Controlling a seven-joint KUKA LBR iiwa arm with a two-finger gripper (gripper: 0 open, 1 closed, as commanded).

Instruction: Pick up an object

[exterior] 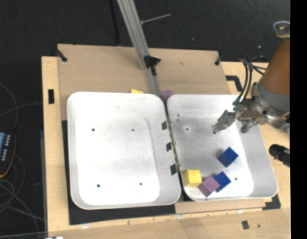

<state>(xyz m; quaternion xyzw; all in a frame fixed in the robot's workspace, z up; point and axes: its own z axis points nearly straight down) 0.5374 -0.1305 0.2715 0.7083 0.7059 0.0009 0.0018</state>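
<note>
On the far left, off the worktop (51, 133), a handheld device with a lit screen (3, 151) lies among dark cables. The left bin (78, 108) sits on the worktop with a small yellow block (137, 91) just behind its far rim. A grey metal bar (136, 26) slants down from the top to the seam between the bins, and a small purple block (166, 94) lies at the far corner of the right bin (258, 153).

In the right bin, a yellow cube (192, 177) sits near the front left corner. Just right of it lies a purple cube (209, 184), turned diagonally and touching a blue cube (222, 180). A second blue cube (228, 157), also turned corner-on, rests apart, further back.

The end effector (234, 122) hangs over the right bin's far half, its two fingers spread apart with nothing between them.
</note>
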